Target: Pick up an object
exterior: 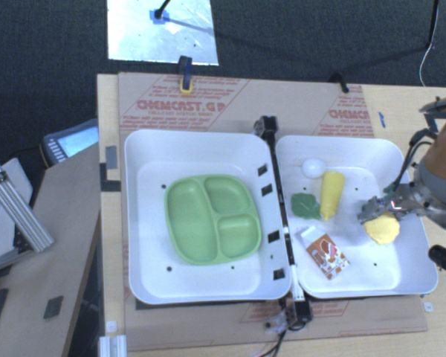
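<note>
The grey robot arm with an orange band (440,155) comes in from the right side and bends down over the right shallow white plastic bin (386,274). Its tool (377,213) sits low in that bin, at the left end of the arm, and it is right by the top edge of a round yellow lump that looks like a lemon (383,230). I cannot tell whether the tool is apart, together, or clamped on the lemon, because that spot is small and blurry. There are two white bins on the tabletop (230,99), side by side, with a dark strip between them. The left shallow white plastic bin (145,199) has one thing in it: a light green plastic tray with three sections (212,219), lying flat near the middle. The right bin has five things. One is the yellow lump under the tool, on the right side. One is a long yellow piece like a banana or a corn cob (331,193), standing up and down near the middle. One is a small dark green leafy toy (305,205), touching the left side of the long yellow piece. One is a small white round ball (313,168), just above the long yellow piece. One is a small flat red and white packet (327,254), lying tilted near the front of the bin.
</note>
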You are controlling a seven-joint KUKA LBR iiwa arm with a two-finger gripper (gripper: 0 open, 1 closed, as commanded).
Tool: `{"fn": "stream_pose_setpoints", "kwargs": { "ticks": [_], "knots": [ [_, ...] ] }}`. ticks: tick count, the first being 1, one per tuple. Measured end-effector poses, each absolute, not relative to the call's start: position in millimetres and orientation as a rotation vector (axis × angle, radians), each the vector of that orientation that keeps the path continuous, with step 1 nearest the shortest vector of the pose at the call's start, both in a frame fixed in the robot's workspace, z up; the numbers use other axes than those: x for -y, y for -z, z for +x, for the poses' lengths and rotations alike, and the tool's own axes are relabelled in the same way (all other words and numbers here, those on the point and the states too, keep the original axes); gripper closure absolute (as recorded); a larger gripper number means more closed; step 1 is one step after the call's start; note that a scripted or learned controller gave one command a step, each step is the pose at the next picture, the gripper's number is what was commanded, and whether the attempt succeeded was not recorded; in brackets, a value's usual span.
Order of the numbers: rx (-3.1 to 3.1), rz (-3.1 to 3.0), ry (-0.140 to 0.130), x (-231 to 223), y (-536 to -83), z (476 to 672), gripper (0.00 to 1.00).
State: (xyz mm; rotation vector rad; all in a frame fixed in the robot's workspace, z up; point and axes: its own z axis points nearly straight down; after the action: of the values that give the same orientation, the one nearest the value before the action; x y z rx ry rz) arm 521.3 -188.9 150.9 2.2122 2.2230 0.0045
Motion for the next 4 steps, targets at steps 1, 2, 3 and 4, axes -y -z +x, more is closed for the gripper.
{"fn": "stream_pose_setpoints", "kwargs": {
  "ticks": [1, 2, 3, 4],
  "knots": [
    [-2.223, 2.211, -0.004, 189.0, -195.2, 527.8, 1.0],
    [-2.224, 2.212, -0.003, 189.3, -223.1, 529.1, 1.0],
    [-2.232, 2.21, -0.004, 135.7, -223.2, 523.4, 1.0],
    [-2.233, 2.209, -0.004, 80.1, -228.5, 538.2, 1.0]
  ]
}}
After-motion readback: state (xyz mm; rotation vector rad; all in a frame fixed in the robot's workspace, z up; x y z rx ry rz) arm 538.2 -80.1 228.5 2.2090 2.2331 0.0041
